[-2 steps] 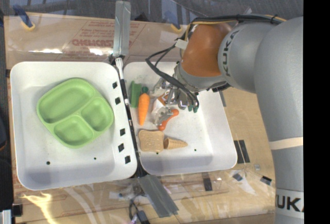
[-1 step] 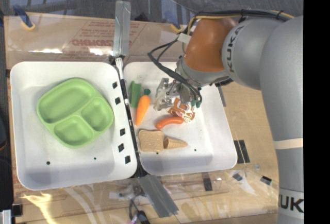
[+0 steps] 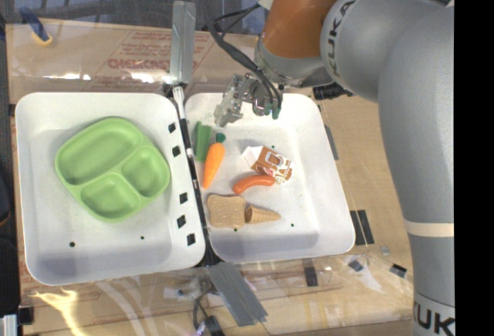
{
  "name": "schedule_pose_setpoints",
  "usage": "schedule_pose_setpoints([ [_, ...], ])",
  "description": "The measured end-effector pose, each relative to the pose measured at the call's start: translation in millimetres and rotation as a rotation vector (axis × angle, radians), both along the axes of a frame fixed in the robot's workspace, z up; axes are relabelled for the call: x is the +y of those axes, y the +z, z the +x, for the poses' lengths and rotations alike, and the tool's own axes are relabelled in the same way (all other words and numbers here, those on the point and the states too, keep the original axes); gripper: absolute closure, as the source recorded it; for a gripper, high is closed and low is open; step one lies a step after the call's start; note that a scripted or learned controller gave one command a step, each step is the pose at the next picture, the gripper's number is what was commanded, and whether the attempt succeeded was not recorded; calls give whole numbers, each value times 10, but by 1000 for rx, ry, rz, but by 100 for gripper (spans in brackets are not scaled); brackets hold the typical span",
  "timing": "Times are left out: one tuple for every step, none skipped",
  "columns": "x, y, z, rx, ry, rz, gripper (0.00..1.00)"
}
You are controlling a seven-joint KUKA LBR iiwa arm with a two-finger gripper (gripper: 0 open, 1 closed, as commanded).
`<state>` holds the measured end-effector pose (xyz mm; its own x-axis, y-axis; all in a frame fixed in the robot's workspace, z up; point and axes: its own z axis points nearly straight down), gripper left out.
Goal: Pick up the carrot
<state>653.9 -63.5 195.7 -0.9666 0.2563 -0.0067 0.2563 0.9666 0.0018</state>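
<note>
- The arm (image 3: 370, 56) enters from the frame's right, over the right bin (image 3: 328, 207).
- The left bin (image 3: 46, 249) holds a green divided plate (image 3: 112, 167).
- The gripper (image 3: 245, 99) hovers at the right bin's upper left; whether its fingers are apart or together cannot be told.
- The carrot (image 3: 210, 157), orange with a green top, lies against the right bin's left wall, just below the gripper.

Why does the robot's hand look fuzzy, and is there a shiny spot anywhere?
In the camera view, the gripper looks smeared and soft, while the carrot below it is sharper; the light is even, with soft shadows along the right bin walls; glare shows on the plastic sheet behind the bins and faintly on the green plate.
</note>
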Motion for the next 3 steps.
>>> schedule_pose_setpoints([
  [561,447,-269,1,-34,1,100],
  [869,355,-526,7,455,-1,100],
  [939,496,-572,2,965,-4,100],
])
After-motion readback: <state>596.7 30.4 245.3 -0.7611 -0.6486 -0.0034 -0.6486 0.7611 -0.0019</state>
